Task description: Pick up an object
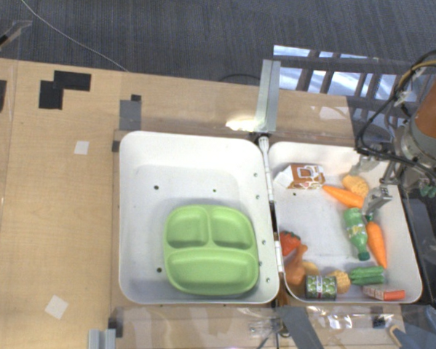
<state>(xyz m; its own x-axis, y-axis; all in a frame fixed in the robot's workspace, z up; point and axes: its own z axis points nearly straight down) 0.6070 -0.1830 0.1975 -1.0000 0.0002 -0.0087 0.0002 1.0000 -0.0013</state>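
Observation:
My gripper (377,197) hangs over the right side of the right bin (318,219), beneath the grey arm with its orange band (432,116). It sits close above a yellow corn piece (356,186), an orange carrot (341,195) and a green bottle (356,232). Nothing can be seen held in it. A second carrot (377,244) lies just right of the bottle. A brown and white packet (305,176) lies at the back of the bin.
Along the right bin's front lie a red fruit (289,243), a green can (320,286), a green cucumber (366,275) and a red-tipped piece (383,293). The left bin (145,173) holds a green divided plate (210,250). A metal divider (269,202) separates the bins.

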